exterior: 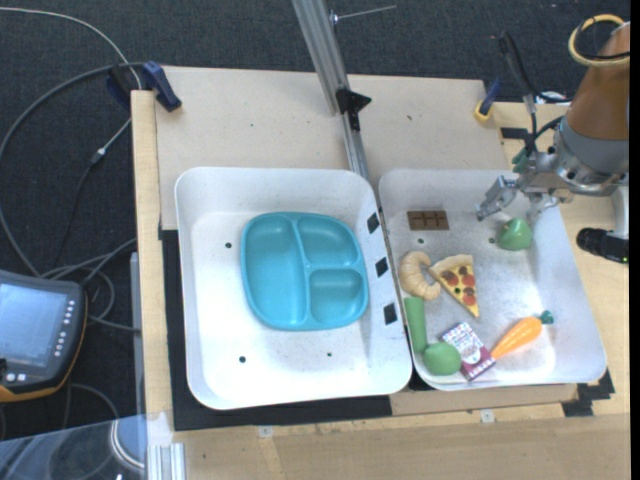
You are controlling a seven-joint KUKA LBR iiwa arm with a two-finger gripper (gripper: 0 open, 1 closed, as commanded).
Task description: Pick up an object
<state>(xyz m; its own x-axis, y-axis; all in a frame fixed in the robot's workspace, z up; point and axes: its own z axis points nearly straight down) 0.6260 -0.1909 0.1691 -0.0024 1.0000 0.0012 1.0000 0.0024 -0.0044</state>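
My gripper (517, 206) hangs over the far right part of the right bin (580, 298), reaching in from the right. Its two metal fingers (489, 203) are spread apart with nothing between them. A small green pear-shaped toy (515, 235) lies just in front of the fingertips. Also in this bin are a brown chocolate bar (428, 220), a croissant (419, 276), a pizza slice (459, 283), a green cucumber (415, 318), a green apple (441, 359), a small purple box (470, 350) and an orange carrot (520, 335).
The left bin (200, 268) holds a blue divided plate (303, 270). A metal pole (325, 38) slants down to the gap between the bins. Cables and a handheld pendant (35, 333) lie on the floor to the left.
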